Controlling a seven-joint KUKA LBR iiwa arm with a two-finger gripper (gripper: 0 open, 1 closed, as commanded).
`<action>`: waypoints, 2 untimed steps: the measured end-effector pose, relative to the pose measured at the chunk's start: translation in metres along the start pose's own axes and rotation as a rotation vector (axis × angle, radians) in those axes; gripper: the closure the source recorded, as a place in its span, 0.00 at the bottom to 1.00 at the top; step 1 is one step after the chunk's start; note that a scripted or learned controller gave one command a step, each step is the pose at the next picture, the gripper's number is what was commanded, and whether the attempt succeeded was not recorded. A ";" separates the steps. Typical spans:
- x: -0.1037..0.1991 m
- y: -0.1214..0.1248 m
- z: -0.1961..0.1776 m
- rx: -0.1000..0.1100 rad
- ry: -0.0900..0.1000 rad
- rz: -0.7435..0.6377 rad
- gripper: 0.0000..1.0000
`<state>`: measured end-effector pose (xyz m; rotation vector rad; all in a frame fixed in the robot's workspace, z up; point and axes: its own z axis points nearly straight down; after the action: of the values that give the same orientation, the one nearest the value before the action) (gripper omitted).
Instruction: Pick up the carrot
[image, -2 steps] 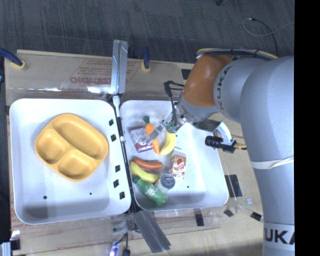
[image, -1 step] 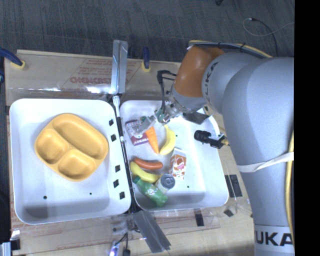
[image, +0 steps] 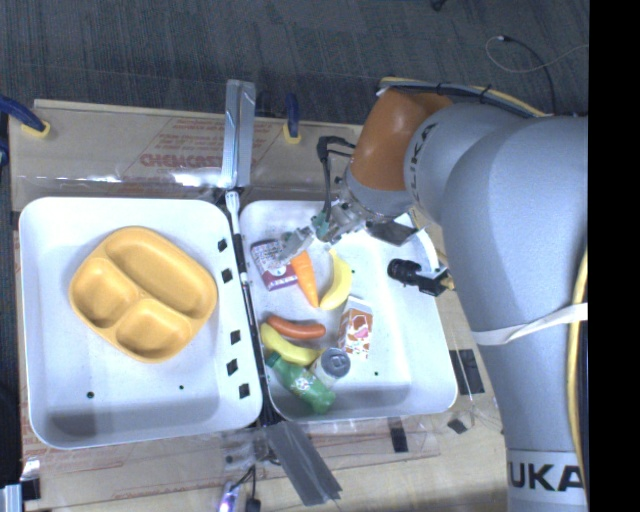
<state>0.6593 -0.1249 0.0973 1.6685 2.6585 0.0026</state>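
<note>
Here we look down on two shallow white bins side by side: the left bin (image: 60, 390) carries a yellow divided tray (image: 142, 291) with three compartments, and the right bin (image: 415, 375) carries a small heap of play food. The carrot (image: 306, 277), orange and tapering toward the near side, lies in the far-left part of the right bin, its thick end pointing toward the gripper (image: 308, 236). Just to its right, touching along its length, we see a yellow banana (image: 338, 285) curving down, and just to its left a small dark red packet (image: 270, 262) with a white label. Nearer the camera, a red sausage (image: 295, 327) rests across a second banana (image: 288, 347), with a green bottle (image: 305, 388) and its grey cap (image: 334, 362) below them and a red and white carton (image: 356, 331) to the right. The grey arm (image: 500, 240) reaches in from the right, its orange band (image: 385, 140) above the wrist, and the gripper hangs just above the carrot's thick end, near the packet's top edge. We cannot tell how the gripper is set at this scale, and we see nothing held in it; the carrot rests on the bin floor.
</note>
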 end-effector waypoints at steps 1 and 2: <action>0.021 -0.031 0.001 -0.007 -0.004 -0.213 0.00; 0.022 -0.031 -0.006 -0.002 0.001 -0.219 1.00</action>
<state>0.6220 -0.1182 0.1029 1.3677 2.8244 0.0056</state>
